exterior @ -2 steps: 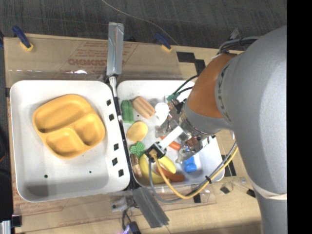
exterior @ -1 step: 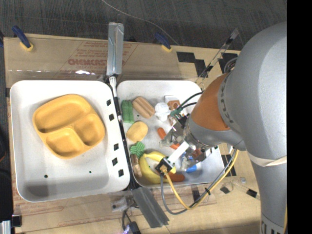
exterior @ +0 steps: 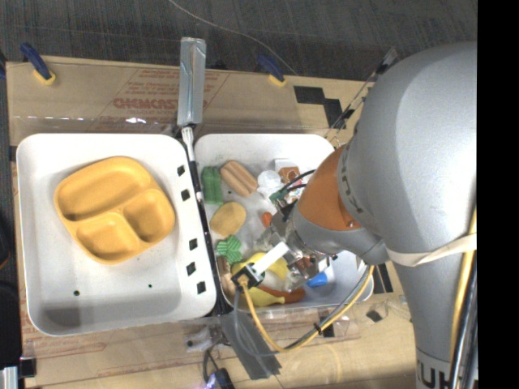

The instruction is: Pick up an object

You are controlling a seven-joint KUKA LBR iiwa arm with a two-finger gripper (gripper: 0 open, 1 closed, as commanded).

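Gripper: the gripper (exterior: pixel 294 259) is low in the right bin (exterior: pixel 243 146), at its near half, among the clutter. From above the wrist hides it, so I cannot tell whether it is open or closed, and nothing can be seen held in it.
Wrist: the orange band (exterior: pixel 331 194) sits just above the gripper, over the middle of the right bin.
Arm: the grey arm (exterior: pixel 413 160) comes in from the right and bends down steeply into the bin, its bulk covering the bin's right side.
Close to the gripper: a blue piece (exterior: pixel 319 280) just right of it, and a yellow banana-shaped item (exterior: pixel 263 296) by the bin's near wall, beside a brown piece (exterior: pixel 290 296).
Further left in the same bin: a green ridged item (exterior: pixel 229 248), a tan rounded lump (exterior: pixel 229 217), a green block (exterior: pixel 212 183) against the left wall and a peach-coloured roll (exterior: pixel 238 177) near the far wall.
Left bin: the left bin (exterior: pixel 49 298) holds a yellow divided tray (exterior: pixel 115 207), well apart from the gripper.
Bench: the bench (exterior: pixel 97 91) carries both bins side by side.
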